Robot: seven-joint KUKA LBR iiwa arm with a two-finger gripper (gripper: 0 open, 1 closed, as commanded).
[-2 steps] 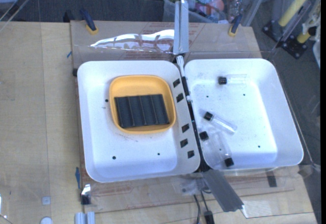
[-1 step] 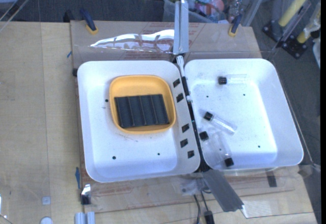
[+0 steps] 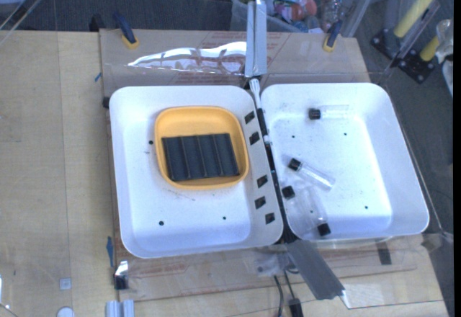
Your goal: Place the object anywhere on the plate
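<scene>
Black ridged block (image 3: 199, 156) on plate (image 3: 167, 123)

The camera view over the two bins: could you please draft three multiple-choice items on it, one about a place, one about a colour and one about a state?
1. Where does the plate lie?
A. In the left bin
B. In the right bin
C. On the bench outside both bins

2. What colour is the plate?
A. Blue
B. Yellow-orange
C. Green

3. How does the dark ribbed object stand with regard to the plate?
A. It leans against the right bin's wall
B. It lies flat on the plate
C. It lies on the bench in front of the bins

Answers:
1. A, as the plate sits inside the left bin, with the right bin beside it.
2. B, as its rim is yellow-orange against the white bin.
3. B, as the dark ribbed object rests flat within the plate's rim.
</scene>
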